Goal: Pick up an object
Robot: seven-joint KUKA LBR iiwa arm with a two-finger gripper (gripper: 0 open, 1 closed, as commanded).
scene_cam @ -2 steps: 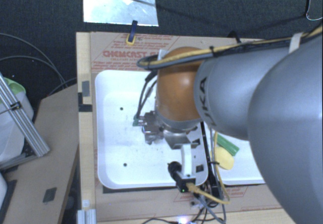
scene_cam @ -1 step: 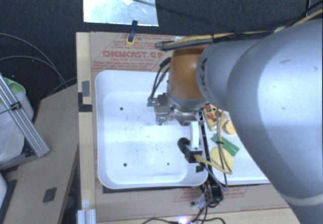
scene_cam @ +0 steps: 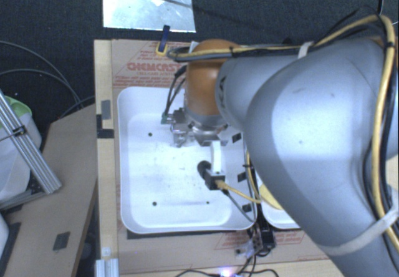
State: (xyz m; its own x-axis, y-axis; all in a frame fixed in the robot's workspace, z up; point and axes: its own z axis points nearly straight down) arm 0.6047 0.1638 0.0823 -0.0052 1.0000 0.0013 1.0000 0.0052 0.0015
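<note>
Looking down on the two-finger metal gripper [scene_cam: 184,131], hung low over the rear half of the shallow white plastic left bin [scene_cam: 128,163], beneath the orange band [scene_cam: 202,88] of the bulky grey robot arm [scene_cam: 312,138]. Cannot tell how far it stands open, nor whether it has hold of anything: hidden by the wrist from this slant. Cannot tell either where the object to pick lies; on the white floor around the gripper, just a few dark specks [scene_cam: 151,135], and most of the shallow white right bin [scene_cam: 282,221] covered by the arm. Probably at the reach or the grasp itself, judging by that low pose. Biggest risk: shutting on nothing and lifting away bare, for want of a thing under the tip. Also possible: pressing too far down and scraping the floor, shoving the left bin across the brown printed cardboard sheet [scene_cam: 134,68], or clipping the walls where the two bins meet on the way out
</note>
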